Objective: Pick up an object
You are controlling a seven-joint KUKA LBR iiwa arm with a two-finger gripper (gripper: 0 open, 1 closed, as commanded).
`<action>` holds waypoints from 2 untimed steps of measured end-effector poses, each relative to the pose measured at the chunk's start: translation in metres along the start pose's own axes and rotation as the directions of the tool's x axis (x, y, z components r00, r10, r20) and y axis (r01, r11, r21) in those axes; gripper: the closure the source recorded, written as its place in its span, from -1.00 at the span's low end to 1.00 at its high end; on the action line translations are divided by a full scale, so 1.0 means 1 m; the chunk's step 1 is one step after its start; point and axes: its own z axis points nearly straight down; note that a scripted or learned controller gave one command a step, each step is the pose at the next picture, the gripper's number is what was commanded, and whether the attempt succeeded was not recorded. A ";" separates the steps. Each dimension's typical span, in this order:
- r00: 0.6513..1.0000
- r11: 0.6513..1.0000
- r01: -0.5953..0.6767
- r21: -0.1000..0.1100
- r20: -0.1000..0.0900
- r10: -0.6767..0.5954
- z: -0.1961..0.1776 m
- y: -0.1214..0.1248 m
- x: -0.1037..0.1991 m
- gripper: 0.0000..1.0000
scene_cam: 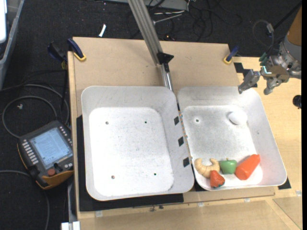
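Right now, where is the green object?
The green object lies in the right bin, along its near edge, between the cream curved piece and the orange carrot-like piece, just above a small red piece.

Two speckled white bins (129,104) sit on a tan desk (124,63), one holding orange (247,167), green (229,166), red (217,178) and cream (206,166) items.

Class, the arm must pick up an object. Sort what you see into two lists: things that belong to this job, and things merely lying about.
Belongs to the job:
gripper, open
white object
cream curved piece
green pepper
orange carrot
red piece
right bin

Lying about:
left bin
teach pendant
clamps
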 end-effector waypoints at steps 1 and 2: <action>1.000 1.000 0.002 -0.004 0.002 -0.002 -0.003 0.001 0.000 -1.00; 1.000 1.000 -0.001 0.001 0.001 0.001 0.053 0.009 -0.004 -1.00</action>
